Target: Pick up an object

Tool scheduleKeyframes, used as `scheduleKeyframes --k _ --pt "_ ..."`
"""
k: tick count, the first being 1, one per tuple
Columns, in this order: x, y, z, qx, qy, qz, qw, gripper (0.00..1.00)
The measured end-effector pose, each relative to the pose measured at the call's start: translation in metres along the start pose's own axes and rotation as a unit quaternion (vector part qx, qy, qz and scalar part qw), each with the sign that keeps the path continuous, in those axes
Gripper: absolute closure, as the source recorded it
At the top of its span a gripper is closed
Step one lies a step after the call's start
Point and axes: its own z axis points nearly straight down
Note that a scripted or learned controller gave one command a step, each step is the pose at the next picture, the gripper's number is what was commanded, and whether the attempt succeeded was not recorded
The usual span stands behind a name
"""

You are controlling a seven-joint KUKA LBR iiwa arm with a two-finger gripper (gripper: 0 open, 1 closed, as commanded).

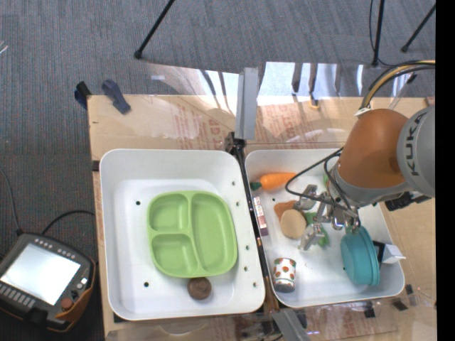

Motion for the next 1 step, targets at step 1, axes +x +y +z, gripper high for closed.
scheduleKeyframes --k 1 --pt "-0.0339 0.0504 0.0008 -0.001 0.000 -0.039 0.9992 0.00"
